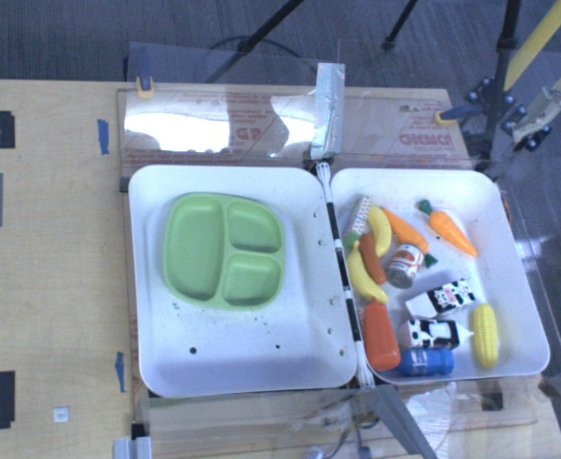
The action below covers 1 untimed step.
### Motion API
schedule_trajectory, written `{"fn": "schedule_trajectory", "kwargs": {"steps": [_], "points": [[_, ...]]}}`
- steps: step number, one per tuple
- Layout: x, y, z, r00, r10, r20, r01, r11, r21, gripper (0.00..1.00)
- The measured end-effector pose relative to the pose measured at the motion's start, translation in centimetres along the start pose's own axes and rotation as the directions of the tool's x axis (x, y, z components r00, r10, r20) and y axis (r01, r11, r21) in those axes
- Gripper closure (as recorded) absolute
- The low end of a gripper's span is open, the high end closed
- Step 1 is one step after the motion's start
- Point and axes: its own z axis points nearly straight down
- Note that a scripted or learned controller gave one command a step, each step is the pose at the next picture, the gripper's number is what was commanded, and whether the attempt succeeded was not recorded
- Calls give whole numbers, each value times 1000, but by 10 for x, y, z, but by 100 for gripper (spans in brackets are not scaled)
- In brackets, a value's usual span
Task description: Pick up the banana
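Two yellow banana-like pieces lie in the right bin, near its left wall. The longer banana runs lengthwise beside the divider, its lower end touching an orange-red piece. A shorter yellow banana lies just above it, next to an orange carrot. A reddish-brown sausage shape rests between the two yellow pieces.
The right bin also holds a small can, a second carrot, two black-and-white cow toys, a corn cob and a blue item. A green divided plate sits in the left bin.
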Motion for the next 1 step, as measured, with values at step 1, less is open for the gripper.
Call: {"fn": "schedule_trajectory", "kwargs": {"steps": [1], "points": [[25, -33, -46, 994, -111, 1, 111, 994, -2, 0]]}}
